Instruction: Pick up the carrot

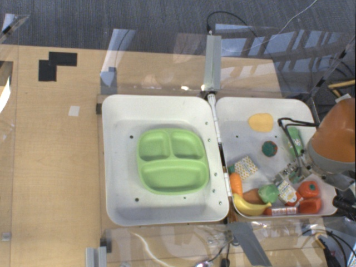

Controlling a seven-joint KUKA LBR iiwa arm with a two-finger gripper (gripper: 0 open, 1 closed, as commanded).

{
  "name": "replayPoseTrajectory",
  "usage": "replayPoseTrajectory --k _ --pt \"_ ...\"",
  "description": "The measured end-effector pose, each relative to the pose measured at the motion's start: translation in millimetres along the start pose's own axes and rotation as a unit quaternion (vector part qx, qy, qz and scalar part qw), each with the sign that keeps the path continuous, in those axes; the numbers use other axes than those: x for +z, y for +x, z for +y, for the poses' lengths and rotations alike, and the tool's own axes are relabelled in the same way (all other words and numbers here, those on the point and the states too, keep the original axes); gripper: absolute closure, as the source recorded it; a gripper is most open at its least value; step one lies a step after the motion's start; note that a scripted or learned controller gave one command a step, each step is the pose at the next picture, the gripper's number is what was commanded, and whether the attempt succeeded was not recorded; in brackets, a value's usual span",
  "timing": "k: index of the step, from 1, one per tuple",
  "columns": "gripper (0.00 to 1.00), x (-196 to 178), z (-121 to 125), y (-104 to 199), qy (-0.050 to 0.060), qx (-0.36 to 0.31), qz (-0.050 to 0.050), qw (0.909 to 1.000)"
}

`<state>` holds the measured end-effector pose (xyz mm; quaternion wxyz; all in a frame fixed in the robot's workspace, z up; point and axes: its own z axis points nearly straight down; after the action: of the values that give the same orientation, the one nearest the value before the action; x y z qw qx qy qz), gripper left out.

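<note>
Our claw [290,174], we can't tell if spread or pinched, should slide left past the green block [268,193] to the carrot [236,183].

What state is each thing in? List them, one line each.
carrot: lying in the right bin, against its left wall, not gripped.
banana: lying at the bin's front, beside the carrot.
green plate: flat in the left bin.
yellow disc: lying flat, apart from the pile.
gripper: low over the right bin.
</note>
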<state>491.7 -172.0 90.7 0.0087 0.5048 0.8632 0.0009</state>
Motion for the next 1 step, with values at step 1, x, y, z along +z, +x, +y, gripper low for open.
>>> replayPoseTrajectory --k 1 --pt "1.0 2.0 31.2 -58.1 -0.002 -0.175 0.0 0.9846"
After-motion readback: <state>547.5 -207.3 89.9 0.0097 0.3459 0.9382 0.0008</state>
